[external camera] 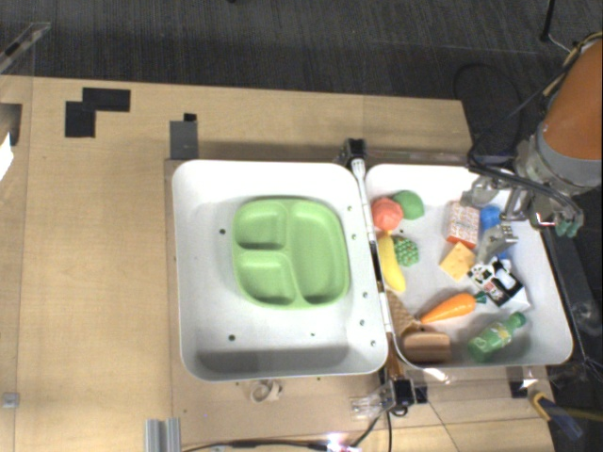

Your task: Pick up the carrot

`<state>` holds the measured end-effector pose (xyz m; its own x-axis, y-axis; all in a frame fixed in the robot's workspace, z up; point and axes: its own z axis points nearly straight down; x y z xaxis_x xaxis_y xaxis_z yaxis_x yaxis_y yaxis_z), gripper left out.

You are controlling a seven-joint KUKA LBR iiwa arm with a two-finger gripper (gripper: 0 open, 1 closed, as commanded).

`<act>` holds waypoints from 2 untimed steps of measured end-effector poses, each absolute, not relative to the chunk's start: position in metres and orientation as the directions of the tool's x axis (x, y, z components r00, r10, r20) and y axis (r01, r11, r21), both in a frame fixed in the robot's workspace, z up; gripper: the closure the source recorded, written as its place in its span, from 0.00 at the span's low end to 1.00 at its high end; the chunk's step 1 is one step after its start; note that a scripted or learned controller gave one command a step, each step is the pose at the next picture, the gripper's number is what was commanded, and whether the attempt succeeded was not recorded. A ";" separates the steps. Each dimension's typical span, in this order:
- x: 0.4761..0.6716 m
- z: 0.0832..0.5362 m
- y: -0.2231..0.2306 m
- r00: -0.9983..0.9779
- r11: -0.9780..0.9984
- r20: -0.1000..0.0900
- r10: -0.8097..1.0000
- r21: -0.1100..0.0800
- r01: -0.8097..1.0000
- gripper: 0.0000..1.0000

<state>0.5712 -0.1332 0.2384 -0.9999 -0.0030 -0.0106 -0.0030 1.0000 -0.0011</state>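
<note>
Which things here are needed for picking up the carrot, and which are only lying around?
Job: carrot, pincer.
Lying about: green tray, banana, tomato, green bottle, cheese wedge, bread.

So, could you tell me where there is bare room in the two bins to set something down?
The left bin has bare white floor all round the green tray, widest along its near edge. The right bin is crowded: the carrot, banana and green bottle lie close together. Its only bare strip runs along the far wall.
</note>
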 end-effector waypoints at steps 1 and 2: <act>0.518 0.181 -0.081 -0.986 0.986 -0.008 -0.166 0.001 -0.166 0.00; 0.519 0.090 -0.118 -0.959 0.959 -0.019 -0.282 -0.006 -0.282 0.00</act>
